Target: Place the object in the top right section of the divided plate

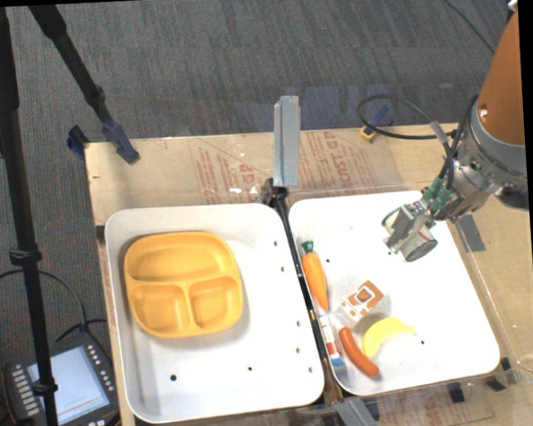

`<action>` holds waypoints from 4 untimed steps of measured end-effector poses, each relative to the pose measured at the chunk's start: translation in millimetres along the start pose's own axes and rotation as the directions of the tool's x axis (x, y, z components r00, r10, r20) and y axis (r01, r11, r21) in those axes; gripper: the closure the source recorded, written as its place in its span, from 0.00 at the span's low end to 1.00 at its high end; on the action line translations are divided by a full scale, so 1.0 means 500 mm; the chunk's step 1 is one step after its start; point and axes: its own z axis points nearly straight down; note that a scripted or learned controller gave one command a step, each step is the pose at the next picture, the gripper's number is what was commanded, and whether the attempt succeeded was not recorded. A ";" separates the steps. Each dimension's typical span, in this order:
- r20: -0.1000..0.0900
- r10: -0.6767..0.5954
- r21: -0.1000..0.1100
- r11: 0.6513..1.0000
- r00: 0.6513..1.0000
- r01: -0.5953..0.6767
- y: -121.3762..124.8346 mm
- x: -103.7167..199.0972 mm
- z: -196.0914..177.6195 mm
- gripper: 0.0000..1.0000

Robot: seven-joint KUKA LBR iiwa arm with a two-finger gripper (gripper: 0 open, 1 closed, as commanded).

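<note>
One carrot (316,279) lies lengthwise along the right bin's (454,331) left wall — green top upward — gripper (410,233) grip unreadable

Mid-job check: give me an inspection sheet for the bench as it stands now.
Surface: two white bins side by side, left bin and right bin.
Job's things: yellow divided plate in left bin; nothing on it.
Clutter: right bin holds carrot, small carton, banana, sausage.
Pincer: pincer over right bin's upper part, apart from the items.
Cables: black cable loops behind the bins.
Surroundings: tripod at left, pendant beneath.
</note>
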 end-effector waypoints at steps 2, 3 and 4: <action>0.001 -0.651 -0.001 0.759 0.759 0.651 -0.005 -0.013 -0.002 1.00; 0.005 -0.793 -0.003 0.610 0.610 0.793 0.060 -0.167 0.041 1.00; 0.001 -0.837 -0.002 0.548 0.548 0.837 0.114 0.104 0.098 1.00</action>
